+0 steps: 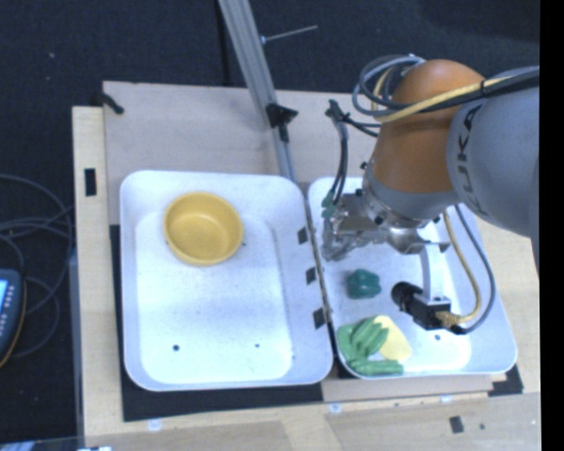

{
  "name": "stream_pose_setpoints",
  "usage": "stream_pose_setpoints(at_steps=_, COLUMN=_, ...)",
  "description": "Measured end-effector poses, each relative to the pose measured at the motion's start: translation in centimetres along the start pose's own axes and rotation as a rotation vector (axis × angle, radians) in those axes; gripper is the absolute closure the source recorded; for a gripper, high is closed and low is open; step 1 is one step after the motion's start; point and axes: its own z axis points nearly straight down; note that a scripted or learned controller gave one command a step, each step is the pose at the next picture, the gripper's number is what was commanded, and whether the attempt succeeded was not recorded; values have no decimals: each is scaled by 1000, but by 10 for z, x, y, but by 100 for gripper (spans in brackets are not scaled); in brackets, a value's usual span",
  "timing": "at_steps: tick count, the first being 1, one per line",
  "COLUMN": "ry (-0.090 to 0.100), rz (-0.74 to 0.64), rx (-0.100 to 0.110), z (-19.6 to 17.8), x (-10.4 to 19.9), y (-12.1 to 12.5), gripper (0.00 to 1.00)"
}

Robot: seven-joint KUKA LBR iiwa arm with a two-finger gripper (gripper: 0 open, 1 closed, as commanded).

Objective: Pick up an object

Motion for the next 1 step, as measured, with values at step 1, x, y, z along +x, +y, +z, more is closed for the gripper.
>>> stream_pose_setpoints(at_steps=1, ry=0, rz=0, rx=1, z=4, x=55, y=-9, gripper=100)
